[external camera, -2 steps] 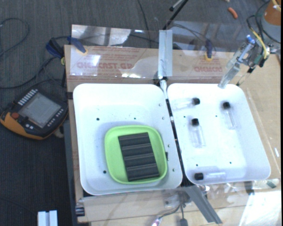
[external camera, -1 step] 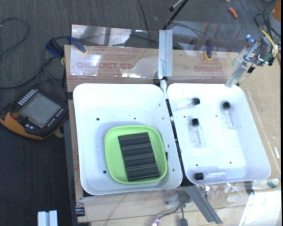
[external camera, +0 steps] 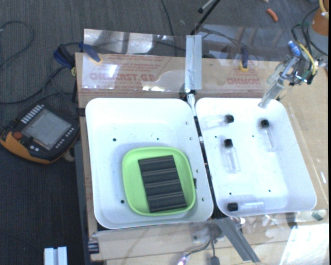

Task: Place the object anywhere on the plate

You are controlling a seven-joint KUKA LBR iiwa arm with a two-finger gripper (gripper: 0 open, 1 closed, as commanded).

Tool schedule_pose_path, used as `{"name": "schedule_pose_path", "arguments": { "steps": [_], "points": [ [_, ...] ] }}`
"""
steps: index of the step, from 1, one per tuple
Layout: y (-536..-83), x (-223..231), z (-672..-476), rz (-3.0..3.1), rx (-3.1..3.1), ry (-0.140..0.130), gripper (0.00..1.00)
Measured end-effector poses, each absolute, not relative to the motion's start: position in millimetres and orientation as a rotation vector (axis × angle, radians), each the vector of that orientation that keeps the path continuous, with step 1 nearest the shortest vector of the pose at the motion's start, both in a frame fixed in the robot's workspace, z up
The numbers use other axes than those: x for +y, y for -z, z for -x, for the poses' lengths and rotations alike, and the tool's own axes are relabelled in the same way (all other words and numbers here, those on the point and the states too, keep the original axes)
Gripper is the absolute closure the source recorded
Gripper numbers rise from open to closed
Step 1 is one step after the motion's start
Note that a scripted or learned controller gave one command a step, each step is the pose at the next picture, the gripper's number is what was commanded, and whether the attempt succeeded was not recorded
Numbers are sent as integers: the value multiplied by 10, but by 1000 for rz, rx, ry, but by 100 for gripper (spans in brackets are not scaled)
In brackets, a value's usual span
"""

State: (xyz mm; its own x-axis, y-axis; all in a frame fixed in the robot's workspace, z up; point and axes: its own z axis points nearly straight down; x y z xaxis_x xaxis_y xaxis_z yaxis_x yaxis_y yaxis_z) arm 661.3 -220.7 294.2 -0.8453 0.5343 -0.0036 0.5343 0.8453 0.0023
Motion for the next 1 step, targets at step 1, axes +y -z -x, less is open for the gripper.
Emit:
{"name": "schedule_pose_path", "arguments": {
  "steps": [1],
  "points": [
    [-2747, -2212, -6629, -837, 3024, 3, 0]
  ]
}}
